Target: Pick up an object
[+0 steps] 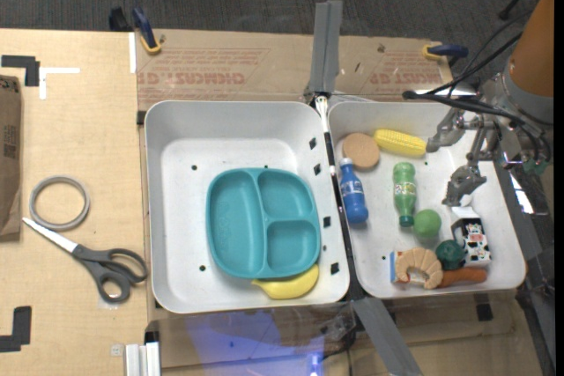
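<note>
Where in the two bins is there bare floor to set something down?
Left bin: bare floor behind the teal divided plate and along its left side. Right bin: small patch between the blue bottle and the croissant. Its front right corner is crowded around the carrot and the green ball.

Fixed overhead camera, slanted down, both bins

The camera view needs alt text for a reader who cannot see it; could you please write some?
A two-finger gripper hovers over the right white bin of toy food, near a yellow corn cob and green plastic bottle. The left white bin holds a teal divided plate.
</note>
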You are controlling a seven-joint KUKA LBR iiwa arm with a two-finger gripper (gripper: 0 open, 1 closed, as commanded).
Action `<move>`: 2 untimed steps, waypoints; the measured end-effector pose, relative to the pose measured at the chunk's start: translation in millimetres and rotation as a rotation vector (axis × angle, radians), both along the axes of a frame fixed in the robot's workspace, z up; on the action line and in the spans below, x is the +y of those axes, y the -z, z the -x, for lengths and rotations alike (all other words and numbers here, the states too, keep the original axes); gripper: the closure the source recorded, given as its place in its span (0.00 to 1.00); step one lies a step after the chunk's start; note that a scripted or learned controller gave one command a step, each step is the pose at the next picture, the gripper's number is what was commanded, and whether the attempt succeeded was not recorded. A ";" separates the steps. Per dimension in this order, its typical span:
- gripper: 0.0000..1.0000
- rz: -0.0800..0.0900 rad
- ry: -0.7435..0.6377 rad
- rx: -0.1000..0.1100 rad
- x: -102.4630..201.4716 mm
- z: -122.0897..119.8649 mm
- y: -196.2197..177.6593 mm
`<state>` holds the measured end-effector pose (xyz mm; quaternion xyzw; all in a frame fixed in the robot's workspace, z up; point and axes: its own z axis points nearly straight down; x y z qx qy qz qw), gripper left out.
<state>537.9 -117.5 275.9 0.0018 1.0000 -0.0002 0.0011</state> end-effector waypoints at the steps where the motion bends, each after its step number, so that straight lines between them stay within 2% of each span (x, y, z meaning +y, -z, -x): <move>1: 0.00 0.000 0.145 0.001 -15.5 -49.5 149.4; 2: 0.00 0.000 0.121 0.001 -36.2 -15.0 184.0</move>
